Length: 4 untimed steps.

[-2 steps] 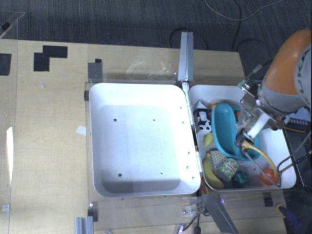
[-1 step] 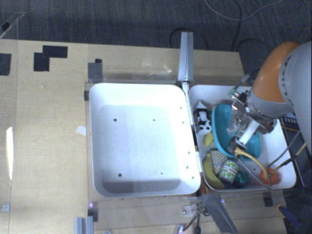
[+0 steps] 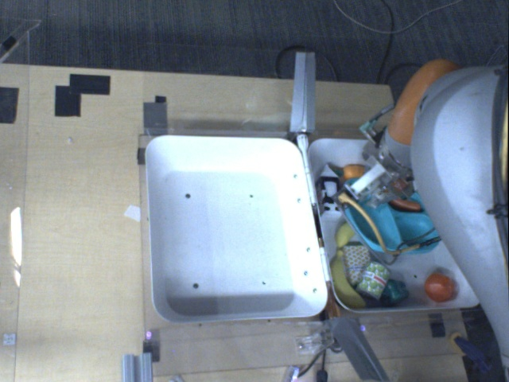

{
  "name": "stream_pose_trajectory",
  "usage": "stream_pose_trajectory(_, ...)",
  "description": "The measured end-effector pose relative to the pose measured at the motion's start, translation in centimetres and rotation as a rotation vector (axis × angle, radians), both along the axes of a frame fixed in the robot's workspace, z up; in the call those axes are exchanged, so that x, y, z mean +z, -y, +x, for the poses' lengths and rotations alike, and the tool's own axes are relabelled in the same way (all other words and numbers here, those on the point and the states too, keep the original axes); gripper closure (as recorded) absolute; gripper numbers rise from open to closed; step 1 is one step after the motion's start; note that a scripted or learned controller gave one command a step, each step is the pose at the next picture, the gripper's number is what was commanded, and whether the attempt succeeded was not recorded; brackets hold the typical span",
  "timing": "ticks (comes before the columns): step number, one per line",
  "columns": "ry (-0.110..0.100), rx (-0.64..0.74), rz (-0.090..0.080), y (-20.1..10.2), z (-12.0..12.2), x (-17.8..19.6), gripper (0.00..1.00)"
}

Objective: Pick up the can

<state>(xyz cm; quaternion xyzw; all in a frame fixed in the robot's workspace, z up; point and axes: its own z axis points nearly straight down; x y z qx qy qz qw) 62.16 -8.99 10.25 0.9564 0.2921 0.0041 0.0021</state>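
The approach looks to be in hand: the two-finger gripper, whose grip I cannot tell as released or clenched, sits at the upper-left rim of the blue plastic bowl, so it likely must next shift to the patterned green-and-white can just below that bowl.

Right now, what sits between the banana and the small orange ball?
In the camera view, a green-and-white patterned item and a dark teal object lie between the banana and the orange ball, in the right bin.
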Motion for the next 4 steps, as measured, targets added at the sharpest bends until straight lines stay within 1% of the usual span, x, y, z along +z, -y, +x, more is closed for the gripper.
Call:
stream_pose_trajectory(1, 0.002, -0.002, -0.002, 0.1, 0.0, 0.3, 0.00)
stream_pose_trajectory(2, -0.046, 0.160, 0.038, 2.7, 3.1, -0.7, 0.00)
stream_pose_trajectory(3, -0.004, 0.242, 0.020, 4.4, 2.8, -0.2, 0.00)
stream_pose_trajectory(4, 0.016, 0.103, 0.009, 5.2, -6.0, -0.6, 0.00)
